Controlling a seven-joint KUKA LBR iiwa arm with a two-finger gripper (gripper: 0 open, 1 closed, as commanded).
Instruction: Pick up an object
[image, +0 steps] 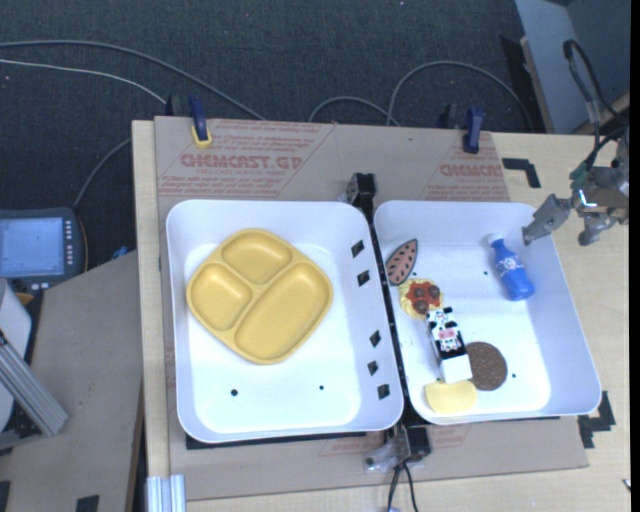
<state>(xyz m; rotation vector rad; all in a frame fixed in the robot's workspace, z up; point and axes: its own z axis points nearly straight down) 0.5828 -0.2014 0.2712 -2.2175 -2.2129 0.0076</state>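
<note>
Over in the right bin sit the things on offer. A blue bottle with a white cap lies tilted in the upper part, well apart from the rest. Along the bin's left side, a leaf-shaped piece with red speckles comes first, then just below it a yellow and red pizza-like toy. Below that, a small black and white toy runs down to a white block. A brown round cookie sits just beside that block on its right, and a pale yellow lump rests near the bin's lower edge.

The gripper hovers at the right bin's upper right corner, beyond the blue bottle and apart from it. Its fingers look spread, with nothing between them.

The left bin carries a yellow divided plate, three compartments, lying flat toward its upper left. Both bins rest on a brown board clamped by two blue clamps on the counter.
</note>
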